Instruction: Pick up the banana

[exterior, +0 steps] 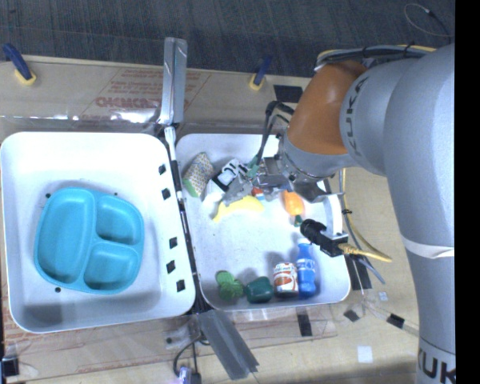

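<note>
The yellow banana [238, 206] lies in the right bin [252, 309], in its upper middle part, with one end pointing left. My gripper [250, 186] hangs right over the banana's upper right end, either touching it or just above it. The grey arm with its orange band reaches in from the right and hides the bin's back right corner.
An orange object [294, 203] lies right of the banana. A greenish patterned packet [198, 174] and a black-and-white item [226, 172] sit at the back left. Along the front wall stand two green objects [228, 285], a small can [285, 278] and a blue bottle [306, 269]. The left bin [16, 182] holds a blue divided plate [88, 238].
</note>
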Tool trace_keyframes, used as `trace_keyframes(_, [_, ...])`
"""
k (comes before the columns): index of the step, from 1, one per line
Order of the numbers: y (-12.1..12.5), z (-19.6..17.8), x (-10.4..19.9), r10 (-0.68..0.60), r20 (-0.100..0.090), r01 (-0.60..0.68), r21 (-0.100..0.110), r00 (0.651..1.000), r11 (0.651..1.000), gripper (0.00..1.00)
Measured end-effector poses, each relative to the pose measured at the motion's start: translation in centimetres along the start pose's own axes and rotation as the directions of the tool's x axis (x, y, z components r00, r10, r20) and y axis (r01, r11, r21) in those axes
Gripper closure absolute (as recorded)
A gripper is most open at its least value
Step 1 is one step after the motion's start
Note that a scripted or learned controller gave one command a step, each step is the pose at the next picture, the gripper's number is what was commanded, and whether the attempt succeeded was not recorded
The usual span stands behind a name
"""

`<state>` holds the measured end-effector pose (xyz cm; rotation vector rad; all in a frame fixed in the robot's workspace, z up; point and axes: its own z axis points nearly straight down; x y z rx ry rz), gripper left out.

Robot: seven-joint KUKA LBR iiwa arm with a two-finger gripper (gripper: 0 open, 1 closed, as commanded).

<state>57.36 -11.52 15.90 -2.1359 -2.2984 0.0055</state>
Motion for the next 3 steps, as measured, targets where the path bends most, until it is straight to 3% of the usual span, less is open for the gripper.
trace_keyframes(1, [-0.2,6.4,1.8,0.144,-0.001,-0.144,0.0,0.99,0.99,0.0])
trace_keyframes(2, [-0.3,5.4,1.8,0.141,0.0,-0.141,0.002,0.99,0.99,1.0])
trace_keyframes(3, [-5.2,-3.2,9.1,0.439,-0.001,-0.439,-0.001,0.899,0.899,1.0])
